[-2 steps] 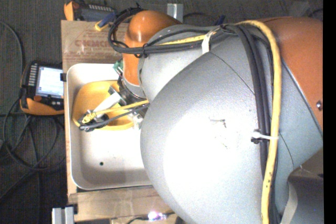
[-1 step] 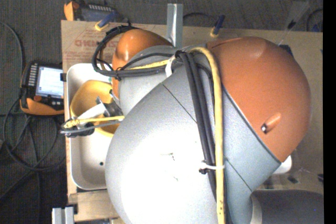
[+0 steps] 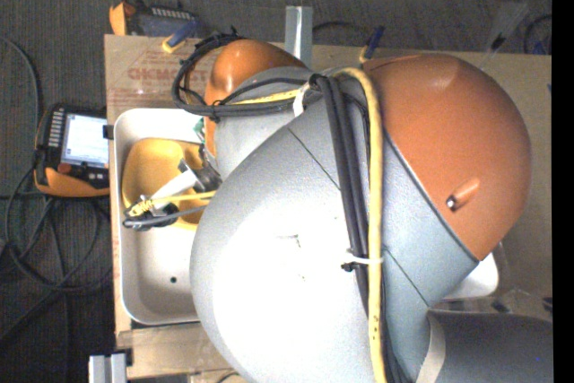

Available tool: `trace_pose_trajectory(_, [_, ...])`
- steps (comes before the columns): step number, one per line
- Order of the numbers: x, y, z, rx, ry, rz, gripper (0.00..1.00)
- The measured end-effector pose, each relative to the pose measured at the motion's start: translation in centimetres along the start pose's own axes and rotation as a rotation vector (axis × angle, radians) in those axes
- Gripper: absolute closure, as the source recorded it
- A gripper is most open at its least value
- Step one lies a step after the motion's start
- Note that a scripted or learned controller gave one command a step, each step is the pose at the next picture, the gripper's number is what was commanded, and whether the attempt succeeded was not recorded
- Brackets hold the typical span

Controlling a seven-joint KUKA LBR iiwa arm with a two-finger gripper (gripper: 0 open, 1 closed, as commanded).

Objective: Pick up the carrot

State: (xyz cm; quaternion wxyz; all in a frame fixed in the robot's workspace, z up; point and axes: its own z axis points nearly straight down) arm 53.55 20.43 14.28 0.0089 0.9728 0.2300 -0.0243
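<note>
Right up against the lens we've got the grey arm [image 3: 296, 265] with its orange band [image 3: 448, 148], a black and yellow cable bundle [image 3: 352, 184] strapped along it. It covers most of the table [image 3: 143, 72]. Past it, the hand [image 3: 157, 206] sits low in the left white bin [image 3: 157, 291], over a yellow bowl-shaped thing [image 3: 148, 161]. We can't tell if the hand is open or closed, and honestly we can't tell where the carrot is either. A control pendant [image 3: 76, 148] lies on the floor left of the table.
</note>
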Motion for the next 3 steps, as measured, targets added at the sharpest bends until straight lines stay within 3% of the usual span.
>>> trace_pose_trajectory(1, [-3.4, -4.5, 3.7, -0.005, 0.042, -0.318, 1.00])
trace_pose_trajectory(2, [-3.4, -4.2, 5.1, -0.006, 0.041, -0.560, 1.00])
trace_pose_trajectory(3, [-3.6, -5.0, -3.6, 0.005, 0.045, -0.077, 1.00])
